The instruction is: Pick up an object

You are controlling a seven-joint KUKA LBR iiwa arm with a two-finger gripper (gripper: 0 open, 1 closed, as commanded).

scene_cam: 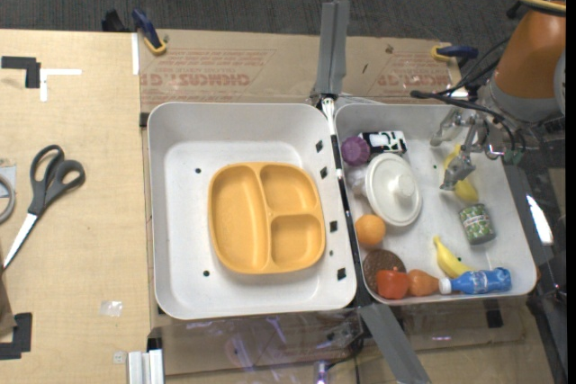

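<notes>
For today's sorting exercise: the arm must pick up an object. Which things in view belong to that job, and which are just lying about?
Job:
gripper
yellow lemon
green can
banana
orange
right bin

Lying about:
scissors
yellow divided plate
blue clamp

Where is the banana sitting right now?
The banana lies in the right bin, near its front edge, just above the blue-capped bottle and below-left of the green-labelled can.

Yellow divided tray (266, 218) smooth matt plastic; 2 white bins (171, 220) glossy plastic; bench (63, 274) pale wood; scissors (40, 193) metal blades.
</notes>
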